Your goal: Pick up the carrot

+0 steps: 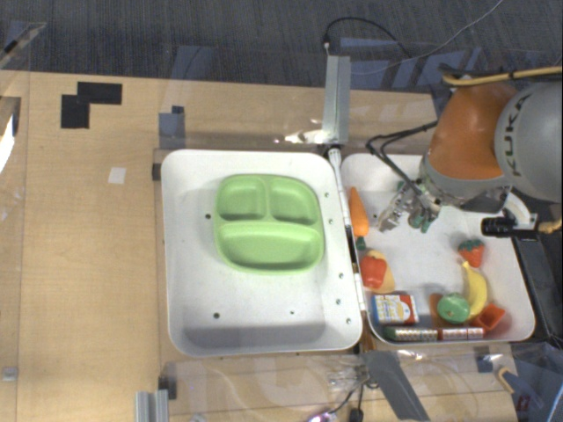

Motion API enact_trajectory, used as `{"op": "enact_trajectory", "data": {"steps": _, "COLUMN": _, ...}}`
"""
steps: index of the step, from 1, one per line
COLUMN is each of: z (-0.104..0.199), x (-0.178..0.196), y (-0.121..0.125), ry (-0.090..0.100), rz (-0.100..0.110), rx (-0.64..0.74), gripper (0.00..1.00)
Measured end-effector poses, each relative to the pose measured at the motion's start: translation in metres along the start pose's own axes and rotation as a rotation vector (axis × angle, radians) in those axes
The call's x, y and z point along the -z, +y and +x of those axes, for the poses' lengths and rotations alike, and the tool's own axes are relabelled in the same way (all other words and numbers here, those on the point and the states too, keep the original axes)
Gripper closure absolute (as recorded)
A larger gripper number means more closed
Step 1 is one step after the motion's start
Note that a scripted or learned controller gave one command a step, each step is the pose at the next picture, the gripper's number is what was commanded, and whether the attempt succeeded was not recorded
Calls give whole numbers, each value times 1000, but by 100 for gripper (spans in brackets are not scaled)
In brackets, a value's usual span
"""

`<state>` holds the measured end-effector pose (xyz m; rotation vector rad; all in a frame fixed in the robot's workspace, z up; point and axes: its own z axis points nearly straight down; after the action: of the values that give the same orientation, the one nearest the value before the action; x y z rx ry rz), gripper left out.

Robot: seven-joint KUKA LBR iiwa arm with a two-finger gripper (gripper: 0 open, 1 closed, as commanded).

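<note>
Against the right bin's left wall lies the carrot [357,212] — tool [406,213] hovers beside it (fingers apart, empty), poised to grasp.

We see a green divided plate [267,222] lying in the middle of the left white bin [189,323]. In the right bin [521,319] we find a banana [475,288] beside a green round fruit [454,308], a strawberry [472,251] near the right wall, a red and yellow pepper [374,271], and a small red box [392,307] along the near wall.
</note>
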<state>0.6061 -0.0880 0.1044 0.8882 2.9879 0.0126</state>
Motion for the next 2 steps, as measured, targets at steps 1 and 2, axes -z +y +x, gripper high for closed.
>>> {"op": "enact_trajectory", "data": {"steps": 1, "z": 20, "x": 109, "y": -38, "ry": 12, "rz": 9, "rx": 67, "gripper": 100}}
{"op": "enact_trajectory", "data": {"steps": 2, "z": -27, "x": 57, "y": -98, "ry": 14, "rz": 12, "rx": 47, "gripper": 100}}
